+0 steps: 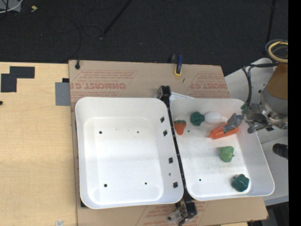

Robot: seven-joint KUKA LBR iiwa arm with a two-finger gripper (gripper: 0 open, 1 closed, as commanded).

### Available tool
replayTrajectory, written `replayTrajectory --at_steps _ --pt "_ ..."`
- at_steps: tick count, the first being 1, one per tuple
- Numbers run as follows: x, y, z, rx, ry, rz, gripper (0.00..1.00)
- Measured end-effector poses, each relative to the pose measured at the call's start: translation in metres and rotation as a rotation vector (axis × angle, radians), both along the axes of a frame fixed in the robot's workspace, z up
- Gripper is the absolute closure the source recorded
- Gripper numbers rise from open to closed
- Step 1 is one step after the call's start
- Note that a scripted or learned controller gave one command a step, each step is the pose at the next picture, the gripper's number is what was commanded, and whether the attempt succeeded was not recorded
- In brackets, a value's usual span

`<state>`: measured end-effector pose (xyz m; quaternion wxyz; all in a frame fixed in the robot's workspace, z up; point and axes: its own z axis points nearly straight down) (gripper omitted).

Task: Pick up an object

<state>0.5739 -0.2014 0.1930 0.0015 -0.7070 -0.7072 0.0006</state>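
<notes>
Even, fairly bright overhead light is cast on the bench, and the two white bins (124, 108) are rendered close to overexposed, with little surface detail left in their floors. Soft, short shadows are thrown beneath the small objects lying left of the gripper (233, 121) and below it. The dark floor beyond the bench is left dim. Mild softness is seen throughout, and the arm at the right edge is slightly blurred.

Two bins (82, 126); six small objects (226, 153)
</notes>
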Motion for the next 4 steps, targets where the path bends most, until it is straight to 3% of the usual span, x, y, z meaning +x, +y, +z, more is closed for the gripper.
replayTrajectory --at_steps 1,2,3,4 --pt "-0.003 -0.012 -0.108 -0.001 -0.002 -0.001 0.00" --pt "0.051 0.036 -0.105 0.002 -0.004 0.005 0.00" --pt "0.046 0.032 -0.097 0.001 0.012 0.002 1.00" --pt "0.067 0.107 -0.050 0.003 0.017 0.002 1.00"
